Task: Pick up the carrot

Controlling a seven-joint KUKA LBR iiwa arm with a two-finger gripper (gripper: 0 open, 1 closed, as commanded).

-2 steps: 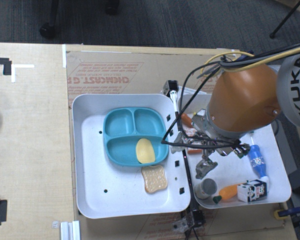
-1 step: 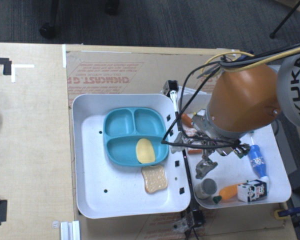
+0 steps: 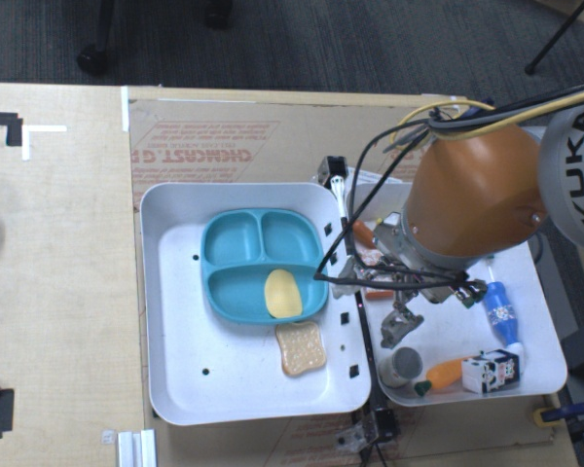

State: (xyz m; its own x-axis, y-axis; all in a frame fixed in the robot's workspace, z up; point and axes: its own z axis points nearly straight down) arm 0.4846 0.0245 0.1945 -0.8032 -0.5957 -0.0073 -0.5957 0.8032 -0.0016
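Two white bins sit side by side: the left bin [image 3: 165, 358] holds a blue divided plate [image 3: 263, 266] with a yellow piece [image 3: 283, 294] in its near section, and toast [image 3: 301, 347] beside it. I see the carrot [image 3: 446, 375] near the right bin's [image 3: 550, 353] near edge, between a grey cup [image 3: 405, 365] and a small carton [image 3: 491, 372], with a blue bottle [image 3: 499, 311] farther back. My gripper [image 3: 397, 327] hangs above the cup with nothing between its slightly parted fingers.

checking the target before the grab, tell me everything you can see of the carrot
The carrot is a small orange toy-like piece, smooth like plastic, with a green tip at its left end. It lies flat near the front edge of the right bin, long axis roughly left to right, slightly tilted. Its right end meets a small black-and-white carton; a grey can stands just to its upper left. The gripper hangs above and left of it, not touching.
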